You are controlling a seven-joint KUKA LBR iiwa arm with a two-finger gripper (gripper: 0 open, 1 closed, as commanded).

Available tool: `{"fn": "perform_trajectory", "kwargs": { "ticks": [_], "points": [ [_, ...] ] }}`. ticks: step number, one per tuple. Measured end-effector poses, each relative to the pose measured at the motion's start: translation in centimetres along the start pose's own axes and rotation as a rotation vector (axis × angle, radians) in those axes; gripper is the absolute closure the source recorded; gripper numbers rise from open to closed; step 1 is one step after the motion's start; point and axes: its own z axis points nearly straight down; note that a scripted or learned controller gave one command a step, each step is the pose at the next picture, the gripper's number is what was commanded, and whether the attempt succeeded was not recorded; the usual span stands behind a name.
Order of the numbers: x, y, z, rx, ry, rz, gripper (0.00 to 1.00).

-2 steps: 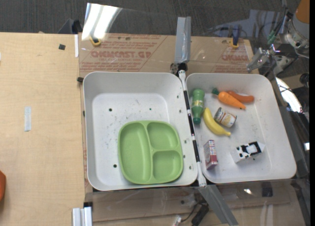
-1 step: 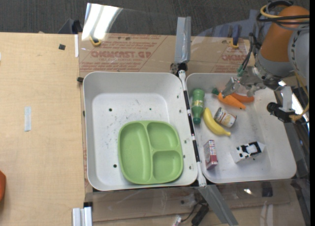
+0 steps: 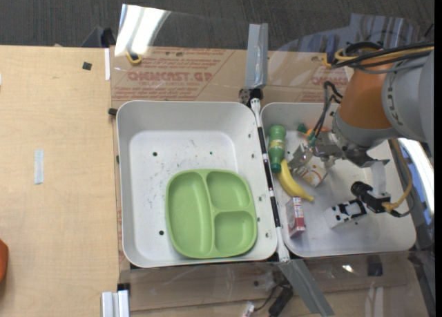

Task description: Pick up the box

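Note:
The box (image 3: 297,214) is a small red and white carton lying flat near the front left of the right bin (image 3: 387,236). My gripper (image 3: 304,159) hangs low over the middle of that bin, behind the box and apart from it. It is just right of the yellow banana (image 3: 293,183). A pale object with some orange (image 3: 314,175) sits right under the gripper and is partly hidden by it. Nothing shows as lifted.
A green bottle (image 3: 276,144) lies along the right bin's left wall, behind the banana. The left bin (image 3: 138,170) holds a green divided plate (image 3: 211,213). The arm's grey and orange wrist (image 3: 366,112) covers the back right of the right bin.

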Motion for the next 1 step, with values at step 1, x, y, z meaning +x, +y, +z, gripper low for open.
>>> {"fn": "perform_trajectory", "kwargs": {
  "ticks": [1],
  "points": [
    [-0.19,-0.04,-0.86,0.0,0.0,0.005,1.0]
  ]
}}
